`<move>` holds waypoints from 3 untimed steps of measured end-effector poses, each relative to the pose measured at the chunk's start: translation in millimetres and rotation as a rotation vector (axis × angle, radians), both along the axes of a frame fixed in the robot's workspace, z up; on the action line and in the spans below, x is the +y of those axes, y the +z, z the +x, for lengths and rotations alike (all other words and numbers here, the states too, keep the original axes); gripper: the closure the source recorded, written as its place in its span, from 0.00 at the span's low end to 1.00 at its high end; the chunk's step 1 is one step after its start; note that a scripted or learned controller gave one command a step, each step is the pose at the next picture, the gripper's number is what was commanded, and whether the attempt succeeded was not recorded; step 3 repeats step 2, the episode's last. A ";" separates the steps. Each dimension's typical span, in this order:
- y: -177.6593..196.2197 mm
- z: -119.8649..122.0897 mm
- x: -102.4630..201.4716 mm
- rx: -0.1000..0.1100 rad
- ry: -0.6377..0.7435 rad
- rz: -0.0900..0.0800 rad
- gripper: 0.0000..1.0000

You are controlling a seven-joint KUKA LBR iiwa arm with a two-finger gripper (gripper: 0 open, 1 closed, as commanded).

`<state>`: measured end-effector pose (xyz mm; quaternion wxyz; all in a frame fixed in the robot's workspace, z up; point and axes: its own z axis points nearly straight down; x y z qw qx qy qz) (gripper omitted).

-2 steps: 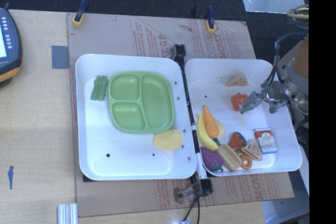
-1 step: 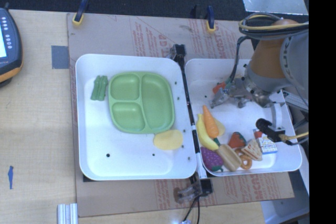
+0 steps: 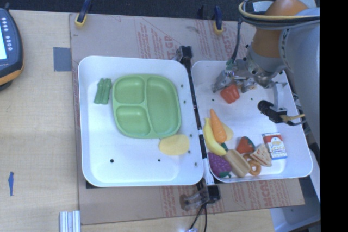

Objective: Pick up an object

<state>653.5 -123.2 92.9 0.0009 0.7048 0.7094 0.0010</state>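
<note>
Two white bins (image 3: 89, 117), one green tray (image 3: 147, 106)

two white bins (image 3: 89, 117), one green plate (image 3: 147, 106)

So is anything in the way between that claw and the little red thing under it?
Nothing visible. The gripper sits right over the red piece in the right bin, with white floor around it. The carrot and the other toys lie apart, toward the near side.
</note>
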 end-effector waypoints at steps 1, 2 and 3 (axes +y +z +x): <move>-0.9 -3.7 10.9 0.008 0.000 0.001 0.00; 10.1 -3.5 9.7 0.009 0.002 0.000 1.00; 10.1 -3.5 9.7 0.009 0.002 0.000 1.00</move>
